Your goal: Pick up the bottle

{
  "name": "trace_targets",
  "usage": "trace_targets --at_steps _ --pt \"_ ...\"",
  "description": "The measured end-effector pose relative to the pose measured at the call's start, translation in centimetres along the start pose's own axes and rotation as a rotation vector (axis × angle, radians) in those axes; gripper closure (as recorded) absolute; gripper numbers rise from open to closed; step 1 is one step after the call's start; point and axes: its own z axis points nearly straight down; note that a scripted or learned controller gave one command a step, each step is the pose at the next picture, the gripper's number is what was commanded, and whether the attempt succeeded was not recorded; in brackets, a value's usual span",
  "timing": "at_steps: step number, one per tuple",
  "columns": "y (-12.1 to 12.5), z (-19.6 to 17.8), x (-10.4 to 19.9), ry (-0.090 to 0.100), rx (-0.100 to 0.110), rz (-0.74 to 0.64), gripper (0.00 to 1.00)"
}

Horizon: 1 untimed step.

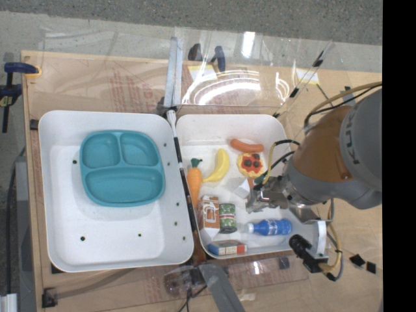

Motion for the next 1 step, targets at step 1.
trace_targets --at_steps 1 --pt "-0.01 0.01 -0.01 0.0 0.0 0.0 0.0"
